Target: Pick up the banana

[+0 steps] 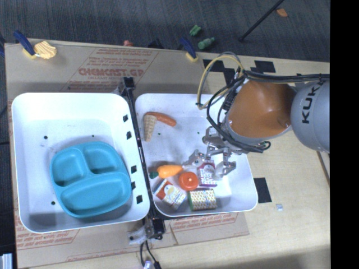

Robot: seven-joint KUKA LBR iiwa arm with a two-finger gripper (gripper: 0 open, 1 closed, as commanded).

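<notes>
1. Step: approach. The gripper hangs low over the middle of the right bin, above the toy clutter.
2. Can't tell its opening from this angle.
3. No banana identifiable. Candidates: orange carrot-like piece at lower centre, sausage further up.
4. Next: confirm target, then centre over it before descending.

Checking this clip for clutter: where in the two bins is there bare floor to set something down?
Left bin: bare floor above the blue tray, toward the far wall. Right bin: a bare strip along the far wall, above the hot dog and cone. The near end is crowded with the carrot, small boxes and gripper.
</notes>
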